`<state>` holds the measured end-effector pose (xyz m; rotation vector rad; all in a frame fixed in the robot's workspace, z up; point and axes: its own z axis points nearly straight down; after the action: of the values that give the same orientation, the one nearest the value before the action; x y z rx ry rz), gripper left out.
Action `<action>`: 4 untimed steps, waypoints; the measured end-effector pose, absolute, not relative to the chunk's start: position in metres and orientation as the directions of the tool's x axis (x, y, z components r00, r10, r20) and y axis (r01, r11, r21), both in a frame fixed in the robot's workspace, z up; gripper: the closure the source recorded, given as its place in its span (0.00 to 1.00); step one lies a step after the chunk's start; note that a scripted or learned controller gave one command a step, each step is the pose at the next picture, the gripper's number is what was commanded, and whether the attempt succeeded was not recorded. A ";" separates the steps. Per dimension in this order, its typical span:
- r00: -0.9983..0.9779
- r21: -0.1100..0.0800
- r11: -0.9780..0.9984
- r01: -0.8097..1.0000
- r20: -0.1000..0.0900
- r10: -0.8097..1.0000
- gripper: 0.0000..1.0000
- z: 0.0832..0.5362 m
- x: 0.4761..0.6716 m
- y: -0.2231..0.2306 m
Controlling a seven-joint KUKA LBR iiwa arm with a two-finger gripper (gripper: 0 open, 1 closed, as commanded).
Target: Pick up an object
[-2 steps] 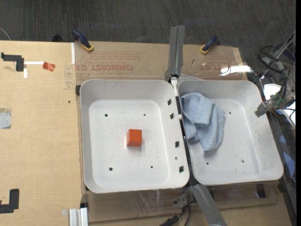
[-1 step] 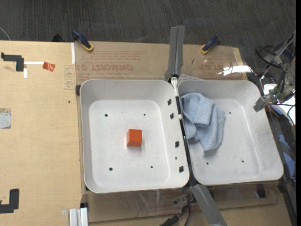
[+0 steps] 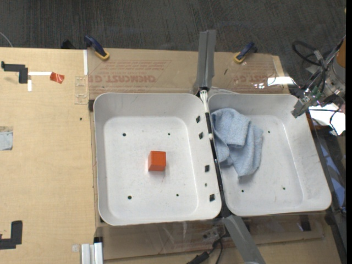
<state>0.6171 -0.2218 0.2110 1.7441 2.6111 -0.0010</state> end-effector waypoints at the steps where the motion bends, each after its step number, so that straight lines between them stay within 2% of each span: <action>1: -0.385 0.002 0.385 0.923 -0.005 0.923 1.00 0.221 0.618 -0.222; 3: -0.389 0.006 0.389 0.921 -0.011 0.921 1.00 0.240 0.620 -0.223; 4: -0.309 0.001 0.309 0.951 -0.003 0.951 1.00 0.214 0.644 -0.222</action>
<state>0.6440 -0.2223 0.2143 1.8449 2.5393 -0.0009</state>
